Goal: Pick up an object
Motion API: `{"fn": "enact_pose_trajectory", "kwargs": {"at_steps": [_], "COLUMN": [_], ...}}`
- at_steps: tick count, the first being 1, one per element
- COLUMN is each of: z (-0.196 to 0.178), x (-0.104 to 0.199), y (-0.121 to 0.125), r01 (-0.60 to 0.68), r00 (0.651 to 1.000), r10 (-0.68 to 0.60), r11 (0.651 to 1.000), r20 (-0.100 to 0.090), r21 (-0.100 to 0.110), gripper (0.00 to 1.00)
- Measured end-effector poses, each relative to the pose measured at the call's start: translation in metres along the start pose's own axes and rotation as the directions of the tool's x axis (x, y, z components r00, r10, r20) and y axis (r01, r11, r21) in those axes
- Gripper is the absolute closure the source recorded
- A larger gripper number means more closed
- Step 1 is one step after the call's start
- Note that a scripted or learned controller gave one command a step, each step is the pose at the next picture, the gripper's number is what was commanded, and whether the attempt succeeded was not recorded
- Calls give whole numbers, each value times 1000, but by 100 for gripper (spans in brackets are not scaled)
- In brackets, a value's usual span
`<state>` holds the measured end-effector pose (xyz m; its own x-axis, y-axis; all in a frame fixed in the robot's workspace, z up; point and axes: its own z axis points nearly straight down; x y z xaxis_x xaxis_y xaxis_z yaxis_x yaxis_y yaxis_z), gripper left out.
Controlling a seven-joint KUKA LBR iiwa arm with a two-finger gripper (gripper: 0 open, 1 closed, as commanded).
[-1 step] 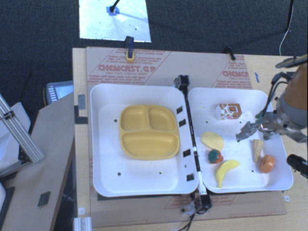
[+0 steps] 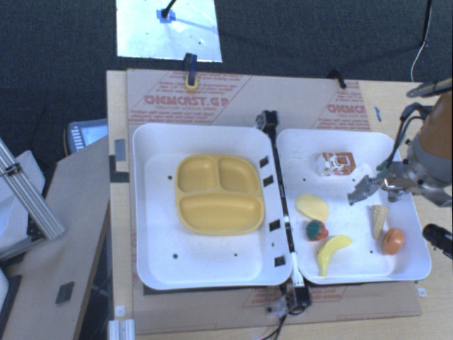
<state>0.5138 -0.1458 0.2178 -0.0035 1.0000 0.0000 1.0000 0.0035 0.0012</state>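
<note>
Fingers (image 2: pixel 364 188) state I cannot tell, nothing visibly held; approach step, I next descend onto cone (image 2: pixel 379 219)

The arm (image 2: pixel 433 144) is showing a grey body with an orange band above the wrist — dark cables are looping beside it — and it is ending in a grey metal gripper (image 2: pixel 365 189).
</note>
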Motion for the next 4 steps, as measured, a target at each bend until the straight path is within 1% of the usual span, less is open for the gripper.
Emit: {"fn": "enact_pose_trajectory", "kwargs": {"at_steps": [2, 3, 4], "z": [126, 134, 123], "x": [-2, -2, -2], "y": [-4, -3, -2], "r01": [-3, -3, -4], "r00": [1000, 1000, 1000], "r10": [3, 3, 4], "r11": [1000, 1000, 1000], "r20": [-1, -1, 0], "r21": [5, 1, -1], "gripper": [0, 0, 100]}}
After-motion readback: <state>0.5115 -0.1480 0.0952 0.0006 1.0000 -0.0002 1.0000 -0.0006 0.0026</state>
